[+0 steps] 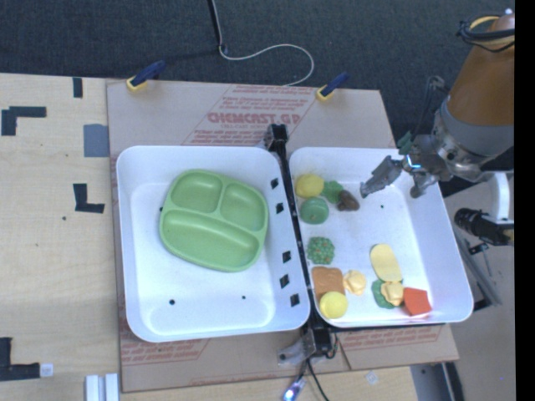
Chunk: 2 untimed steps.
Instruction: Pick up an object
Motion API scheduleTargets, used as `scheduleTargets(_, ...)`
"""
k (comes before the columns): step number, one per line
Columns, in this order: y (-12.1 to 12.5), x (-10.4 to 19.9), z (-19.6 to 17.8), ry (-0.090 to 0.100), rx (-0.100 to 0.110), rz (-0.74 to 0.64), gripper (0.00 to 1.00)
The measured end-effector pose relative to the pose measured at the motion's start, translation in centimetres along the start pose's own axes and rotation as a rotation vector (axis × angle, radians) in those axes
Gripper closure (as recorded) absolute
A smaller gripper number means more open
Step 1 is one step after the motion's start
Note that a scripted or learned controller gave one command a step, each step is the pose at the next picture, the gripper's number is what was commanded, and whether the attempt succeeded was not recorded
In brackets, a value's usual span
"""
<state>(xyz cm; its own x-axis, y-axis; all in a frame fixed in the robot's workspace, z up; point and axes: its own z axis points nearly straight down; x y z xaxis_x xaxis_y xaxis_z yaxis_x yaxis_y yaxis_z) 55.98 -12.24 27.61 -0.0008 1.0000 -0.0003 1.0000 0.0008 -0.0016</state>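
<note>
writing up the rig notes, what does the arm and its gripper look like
The arm is a thick rounded body with a broad orange-tan band above a grey wrist section. The gripper is grey metal with two slim dark-grey fingers splaying from a compact head. A small blue-green light or marking sits at the head's base, and thin dark cables run by the wrist.

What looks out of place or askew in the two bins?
The green divided plate lies turned at a slant in the left bin, not square to its walls. The toy foods in the right bin lie loosely scattered. Nothing looks spilled or damaged.
</note>
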Motion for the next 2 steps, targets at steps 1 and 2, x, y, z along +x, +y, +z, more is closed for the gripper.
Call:
scheduleTargets(1, 0.0, 0.1, -1.0, 0.0, 0.0, -0.001, 1.0)
scheduleTargets(2, -0.6, 2.8, -12.8, -0.001, -0.015, -0.004, 1.0)
